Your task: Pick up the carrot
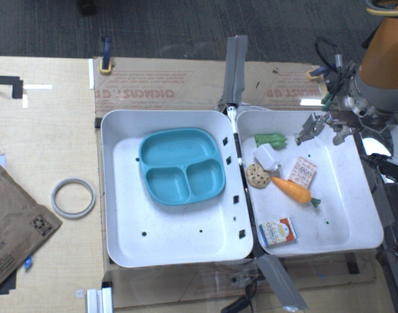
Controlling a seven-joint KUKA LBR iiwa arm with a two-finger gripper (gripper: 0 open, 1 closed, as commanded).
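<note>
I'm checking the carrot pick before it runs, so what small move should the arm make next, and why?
Probably move the gripper down-left in the camera view, toward the carrot, and stop above it. The gripper hangs open near the right bin's upper right corner with nothing between its fingers, while the carrot lies mid-bin, close beside the cookie and the small card.

The carrot (294, 190) lies in the right bin (355, 240); the gripper (324, 131) hangs open above it, apart.
</note>
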